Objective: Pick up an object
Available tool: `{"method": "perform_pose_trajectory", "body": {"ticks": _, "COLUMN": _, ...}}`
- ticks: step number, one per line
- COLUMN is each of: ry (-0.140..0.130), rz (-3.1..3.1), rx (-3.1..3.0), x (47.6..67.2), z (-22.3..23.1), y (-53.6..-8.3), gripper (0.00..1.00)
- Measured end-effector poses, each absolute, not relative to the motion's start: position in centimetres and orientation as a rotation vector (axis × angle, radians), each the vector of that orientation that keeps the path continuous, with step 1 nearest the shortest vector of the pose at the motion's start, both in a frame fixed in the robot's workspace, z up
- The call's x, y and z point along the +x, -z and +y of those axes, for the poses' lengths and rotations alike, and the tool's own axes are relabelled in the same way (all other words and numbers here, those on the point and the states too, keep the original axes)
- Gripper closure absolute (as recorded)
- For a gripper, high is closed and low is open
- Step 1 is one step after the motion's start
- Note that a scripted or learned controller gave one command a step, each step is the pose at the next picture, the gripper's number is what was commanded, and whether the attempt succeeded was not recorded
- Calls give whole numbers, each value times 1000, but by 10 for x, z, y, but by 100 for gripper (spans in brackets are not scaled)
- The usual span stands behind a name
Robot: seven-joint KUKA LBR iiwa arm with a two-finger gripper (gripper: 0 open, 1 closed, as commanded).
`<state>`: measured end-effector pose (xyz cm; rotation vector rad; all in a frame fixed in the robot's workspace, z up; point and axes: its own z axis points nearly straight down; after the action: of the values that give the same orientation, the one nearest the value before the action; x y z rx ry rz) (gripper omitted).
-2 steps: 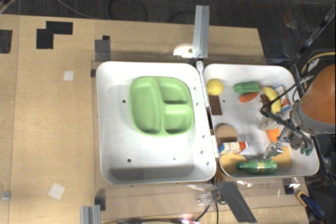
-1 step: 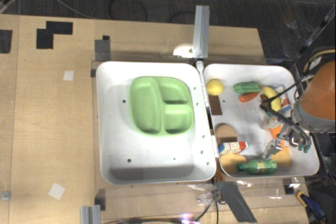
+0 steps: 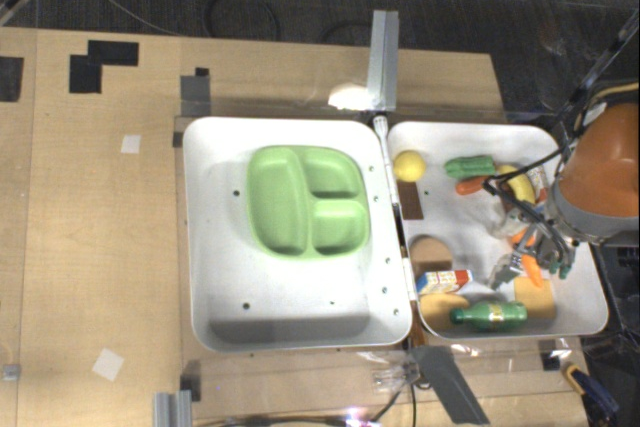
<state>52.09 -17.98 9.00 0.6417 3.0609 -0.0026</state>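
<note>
Worktop [image 3: 90, 245]: pale wood, carrying two shallow white bins side by side.

Left bin [image 3: 215, 315]: a green divided tray [image 3: 305, 200] is seen lying near its middle, three compartments, nothing noted in them.

Right bin [image 3: 590, 310]: cluttered. Noted: a yellow ball [image 3: 408, 165] at the far left corner; a green-and-orange piece [image 3: 468, 169] toward the far side; a brown block [image 3: 409, 202] along the left wall; a brown rounded item [image 3: 432, 251] nearer; a red-and-white item [image 3: 443, 280] just below it; a green bottle [image 3: 489, 316] along the near wall.

Arm [image 3: 605, 175]: entered from the right, orange band over the right bin's right side, wrist angled down and left.

End effector [image 3: 512, 267]: low over the right bin's near-right part, amid cables and small orange pieces. Whether it is apart or together cannot be told; nothing is seen clamped.

Candidate object: the green bottle is judged the nearest clean target. It lies toward the near wall from the end effector, slightly left of it, close but apart.

Long axis: the bottle's length runs left to right, parallel to the near wall.

Coming move: judged to call for a short shift toward the near wall and a closing direction set across the bottle's length.

Risk: the bin wall just beside the bottle leaves little room on that side.

Task state: judged not yet done.
</note>
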Motion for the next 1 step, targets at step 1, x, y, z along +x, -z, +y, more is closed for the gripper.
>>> {"method": "perform_pose_trajectory", "body": {"ticks": 1, "ry": 4, "rz": 3067, "rx": 565, "x": 498, "z": -167, "y": -91, "gripper": 0}}
